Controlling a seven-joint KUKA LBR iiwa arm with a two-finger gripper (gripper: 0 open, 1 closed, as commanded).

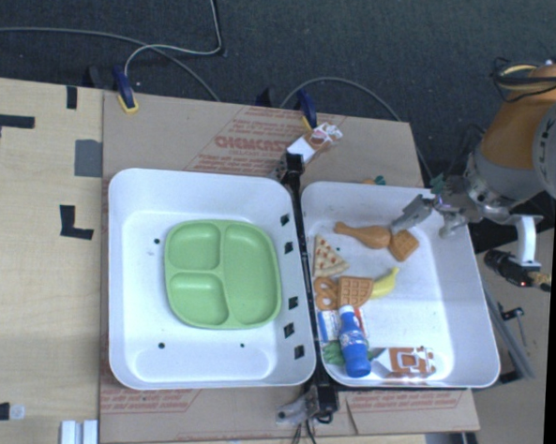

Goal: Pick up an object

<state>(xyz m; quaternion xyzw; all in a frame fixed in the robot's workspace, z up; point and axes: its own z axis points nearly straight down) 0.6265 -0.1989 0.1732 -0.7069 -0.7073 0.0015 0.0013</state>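
Note:
The right bin (pixel 461 303) holds several toy foods: a brown drumstick (pixel 365 235), a small tan cracker (pixel 404 245), a triangular waffle piece (pixel 328 256), a pretzel (pixel 324 292), a square waffle (pixel 354 290), a yellow banana (pixel 384 283), a blue bottle (pixel 351 341) and an orange-and-white packet (pixel 408 360). My gripper (pixel 432 220) hovers over the bin's upper right part, just right of the drumstick and the cracker. It is open, with nothing between its spread fingers.
The left bin (pixel 138 208) holds a green divided plate (pixel 223 272). A clip with a small tag (pixel 313 143) sits at the back where the bins meet. Cables run across the dark floor behind the bench.

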